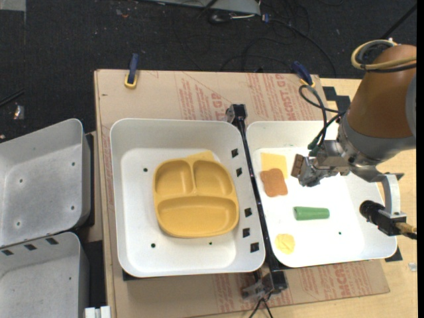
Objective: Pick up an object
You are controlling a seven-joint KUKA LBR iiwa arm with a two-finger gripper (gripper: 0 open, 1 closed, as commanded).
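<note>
1. Camera view takes in the whole brown bench, but its near right corner is cut off by the frame, and the arm covers part of its right side.
2. You have two white bins side by side: the left bin and the right bin. The arm hides part of the right bin's far right corner.
3. One yellow divided tray lies flat in the middle of the left bin, with three compartments visible. A pale yellow corner peeks out from under its far edge, and you cannot tell what that is.
4. Four loose things lie in the right bin, one of each, all in its left half.
5. The pale yellow square lies flat near the far left corner. The brown piece overlaps its near edge.
6. The brown piece is an oval lying flat, just left of the gripper.
7. The green cylinder lies on its side near the bin's middle, nearer to you than the gripper and apart from it.
8. The small yellow lump sits close to the near wall, and its shape is hard to make out.
9. The gripper hangs over the right bin, to the right of the brown piece. It reads as a dark cluster, so you cannot tell whether it is open or closed, and nothing can be seen held in it.
</note>
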